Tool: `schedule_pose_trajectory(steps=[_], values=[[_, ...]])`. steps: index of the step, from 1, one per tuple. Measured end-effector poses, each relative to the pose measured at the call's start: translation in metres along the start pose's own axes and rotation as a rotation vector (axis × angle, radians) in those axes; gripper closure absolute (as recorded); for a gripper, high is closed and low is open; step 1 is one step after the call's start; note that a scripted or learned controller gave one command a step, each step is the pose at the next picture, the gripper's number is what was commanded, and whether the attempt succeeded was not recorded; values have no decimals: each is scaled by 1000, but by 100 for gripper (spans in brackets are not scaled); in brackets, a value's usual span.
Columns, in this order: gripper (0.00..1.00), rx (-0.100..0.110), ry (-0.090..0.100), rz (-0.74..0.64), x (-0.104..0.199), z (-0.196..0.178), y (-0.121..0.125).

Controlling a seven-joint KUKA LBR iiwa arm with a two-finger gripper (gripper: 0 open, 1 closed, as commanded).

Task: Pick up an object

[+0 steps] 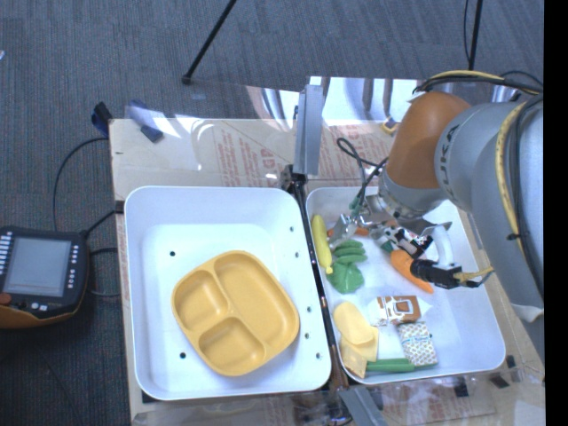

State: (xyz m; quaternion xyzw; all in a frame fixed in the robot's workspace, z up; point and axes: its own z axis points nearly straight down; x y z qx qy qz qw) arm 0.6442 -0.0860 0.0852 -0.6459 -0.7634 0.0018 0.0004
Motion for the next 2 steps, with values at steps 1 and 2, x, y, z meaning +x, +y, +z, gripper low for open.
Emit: schedule_pose_trajectory(steps=[1, 2], values=[[0, 0, 15, -79, -83, 1, -23], [0, -7, 20, 87, -80, -2, -59]])
